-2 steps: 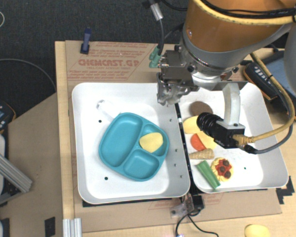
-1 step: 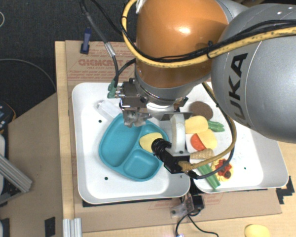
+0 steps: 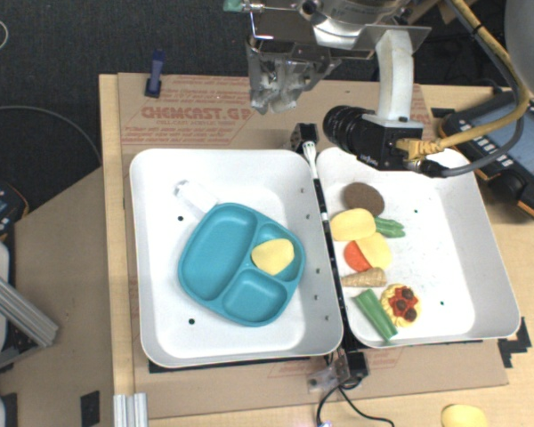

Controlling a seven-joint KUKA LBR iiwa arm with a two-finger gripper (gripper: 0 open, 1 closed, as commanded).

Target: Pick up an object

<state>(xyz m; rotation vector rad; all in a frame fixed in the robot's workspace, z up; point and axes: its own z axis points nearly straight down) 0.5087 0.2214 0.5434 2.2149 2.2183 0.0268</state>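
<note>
My gripper (image 3: 282,85) hangs high above the bench's far edge, behind the left bin (image 3: 156,203) and over the brown board; nothing shows in it. In the left bin lies a blue divided plate (image 3: 227,269) with a pale yellow piece (image 3: 272,255) in its right compartment. The right bin (image 3: 463,265) holds several toy foods bunched at its left side: a brown disc (image 3: 362,197), a yellow block (image 3: 352,224), a small green piece (image 3: 390,229), an orange-red piece (image 3: 357,256), a beige cone (image 3: 363,279), a long green piece (image 3: 374,314) and a yellow slice with red dots (image 3: 401,303).
A blue clip (image 3: 154,74) lies on the board behind the left bin. A yellow object (image 3: 463,414) sits off the bench at the bottom right. Cables (image 3: 481,132) run along the far right behind the right bin.
</note>
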